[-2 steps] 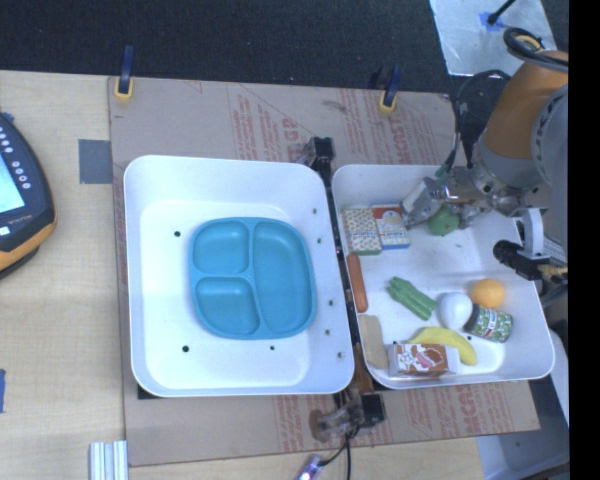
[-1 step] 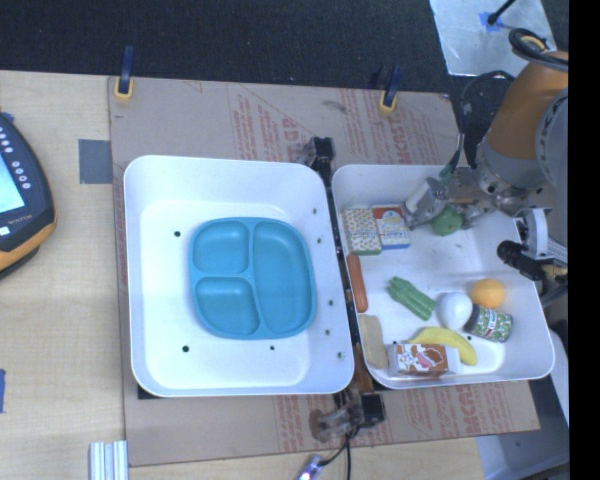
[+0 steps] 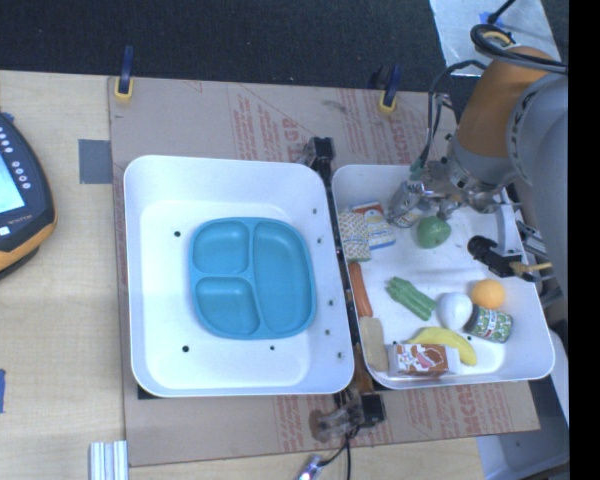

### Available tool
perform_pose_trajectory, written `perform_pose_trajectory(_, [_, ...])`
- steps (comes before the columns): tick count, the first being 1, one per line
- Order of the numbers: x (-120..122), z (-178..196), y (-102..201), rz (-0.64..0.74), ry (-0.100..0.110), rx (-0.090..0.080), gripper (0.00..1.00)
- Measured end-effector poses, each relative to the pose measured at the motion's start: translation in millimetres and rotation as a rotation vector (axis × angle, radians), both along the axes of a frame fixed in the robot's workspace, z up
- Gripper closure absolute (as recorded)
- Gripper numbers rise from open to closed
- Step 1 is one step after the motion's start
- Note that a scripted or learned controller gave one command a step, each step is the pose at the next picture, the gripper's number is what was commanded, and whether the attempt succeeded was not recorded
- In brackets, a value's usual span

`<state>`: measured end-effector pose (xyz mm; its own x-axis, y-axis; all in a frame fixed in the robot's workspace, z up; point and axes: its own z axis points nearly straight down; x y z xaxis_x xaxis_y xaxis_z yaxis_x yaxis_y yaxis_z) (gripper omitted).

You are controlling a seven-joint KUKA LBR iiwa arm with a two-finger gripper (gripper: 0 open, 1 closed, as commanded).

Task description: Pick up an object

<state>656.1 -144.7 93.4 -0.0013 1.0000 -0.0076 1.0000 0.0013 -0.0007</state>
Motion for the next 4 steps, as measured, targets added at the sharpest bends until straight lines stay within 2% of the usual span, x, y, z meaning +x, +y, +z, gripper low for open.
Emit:
perform_pose_trajectory(1, [-9.5,-0.1,-3.5,0.001,0.000,0.003,0.00])
perform_pose_trajectory(2, [0.0,1.0,4.5,-0.002,-0.003,-0.007,0.00])
perform_pose_trajectory(3, [-12.2,3.1,8.6,-0.005,-0.011,-0.015,0.00])
perform_pose_trajectory(4, [-8.1,3.6,11.4,-0.006,-0.017,-0.018,0.00])
